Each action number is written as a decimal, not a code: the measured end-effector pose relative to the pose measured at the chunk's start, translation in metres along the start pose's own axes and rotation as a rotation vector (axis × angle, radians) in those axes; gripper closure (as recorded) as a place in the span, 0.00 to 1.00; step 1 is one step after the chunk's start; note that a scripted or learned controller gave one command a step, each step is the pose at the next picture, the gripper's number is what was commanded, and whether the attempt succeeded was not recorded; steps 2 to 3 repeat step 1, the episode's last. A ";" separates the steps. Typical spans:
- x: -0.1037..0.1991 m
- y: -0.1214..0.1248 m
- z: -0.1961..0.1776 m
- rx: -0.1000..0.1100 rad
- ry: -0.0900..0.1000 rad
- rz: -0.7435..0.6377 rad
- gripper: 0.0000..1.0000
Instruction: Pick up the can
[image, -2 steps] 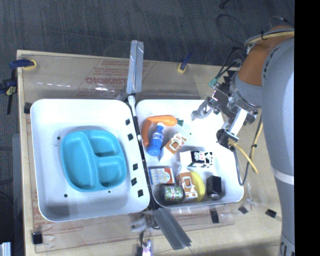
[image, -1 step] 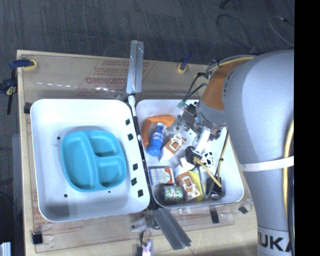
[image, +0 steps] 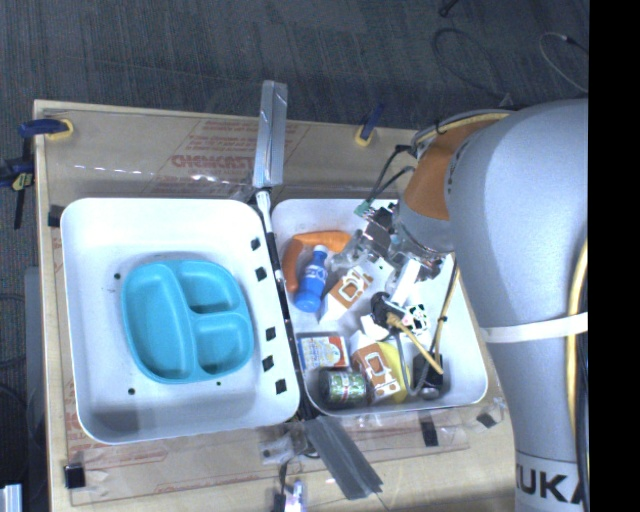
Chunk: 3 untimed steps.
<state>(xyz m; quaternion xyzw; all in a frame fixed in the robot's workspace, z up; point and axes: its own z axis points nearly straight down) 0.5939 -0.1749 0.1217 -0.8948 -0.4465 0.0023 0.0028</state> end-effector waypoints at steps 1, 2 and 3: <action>0.001 -0.001 -0.009 0.006 -0.002 -0.009 1.00; 0.001 -0.001 -0.009 0.006 -0.002 -0.009 1.00; 0.001 -0.001 -0.009 0.006 -0.002 -0.009 1.00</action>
